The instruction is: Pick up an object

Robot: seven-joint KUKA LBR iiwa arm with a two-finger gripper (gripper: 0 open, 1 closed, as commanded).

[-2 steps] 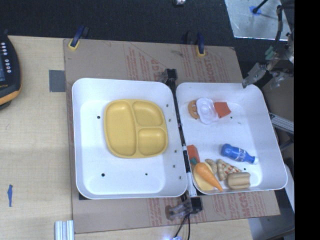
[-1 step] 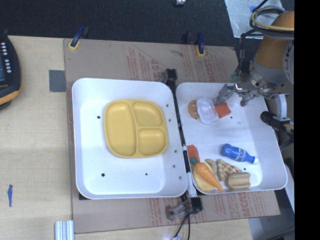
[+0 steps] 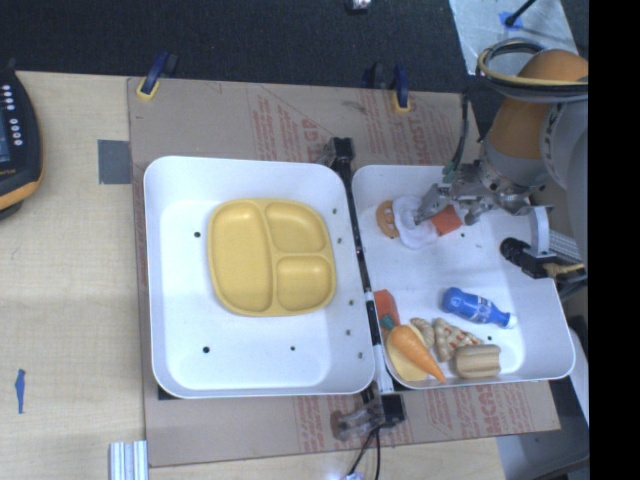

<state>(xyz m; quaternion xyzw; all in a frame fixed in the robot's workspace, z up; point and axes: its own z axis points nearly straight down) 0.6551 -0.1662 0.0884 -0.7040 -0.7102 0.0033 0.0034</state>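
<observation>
My gripper (image 3: pixel 447 208) is low over the back of the right bin (image 3: pixel 540 363), open, with its fingers spread. A small red block (image 3: pixel 447 222) lies on the bin floor between the fingertips, and I cannot tell whether they touch it. Just left of it lie a white object (image 3: pixel 410 226) and a brown round cookie (image 3: pixel 385 218). Nearer the front of this bin are a blue bottle (image 3: pixel 478 308), a carrot (image 3: pixel 413 352), a hot dog bun (image 3: pixel 477 361) and some pale peanut-like pieces (image 3: pixel 445 332).
The left bin (image 3: pixel 180 358) holds a yellow divided plate (image 3: pixel 271 256). A small orange-red piece (image 3: pixel 383 306) lies against the right bin's left wall. A black part of the arm (image 3: pixel 530 257) hangs over the right bin's right side.
</observation>
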